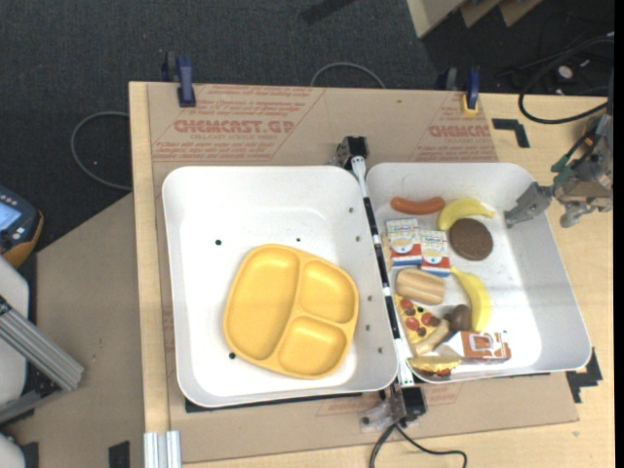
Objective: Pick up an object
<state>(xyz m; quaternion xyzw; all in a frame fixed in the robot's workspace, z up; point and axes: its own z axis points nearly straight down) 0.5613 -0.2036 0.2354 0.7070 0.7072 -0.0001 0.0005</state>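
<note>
- My gripper (531,206) hangs at the right bin's (546,300) far right rim, over its upper corner. I cannot tell how my jaws stand.
- Nothing sits between them, so by my reckoning the pick is not yet begun.
- The toy food lies bunched along that bin's left side: hot dog (417,204), banana (466,210), brown disc (472,239), cartons (417,245), bun (421,286), second banana (475,298), pizza slice (421,322).
- The banana and brown disc lie nearest me, just to my left; the rest sit well apart, lower down.
- The left bin (195,222) holds a yellow tray (290,310), probably the drop place.
</note>
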